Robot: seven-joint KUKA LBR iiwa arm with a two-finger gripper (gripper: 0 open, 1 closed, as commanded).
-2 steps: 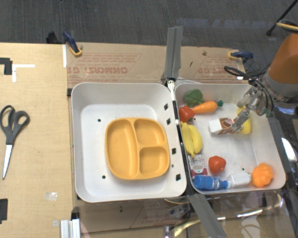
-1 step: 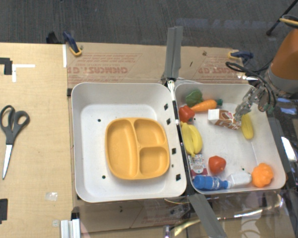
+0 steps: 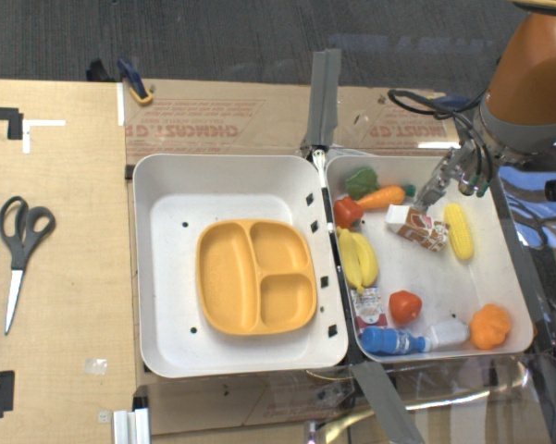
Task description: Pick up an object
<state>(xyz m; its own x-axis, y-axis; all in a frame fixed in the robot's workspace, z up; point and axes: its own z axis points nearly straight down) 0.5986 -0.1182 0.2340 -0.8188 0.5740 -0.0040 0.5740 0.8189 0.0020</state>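
I see my end effector (image 3: 437,192) hanging over the right bin (image 3: 513,276), near its far edge, just above a brown-and-white box (image 3: 422,230). I cannot tell its grip state. Beside the box lie a corn cob (image 3: 459,230), a carrot (image 3: 380,197) and bananas (image 3: 358,258). The left bin (image 3: 157,276) holds a yellow divided plate (image 3: 255,276).

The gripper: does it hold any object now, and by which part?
Nothing is held. The gripper hangs above the right bin, near the brown box.
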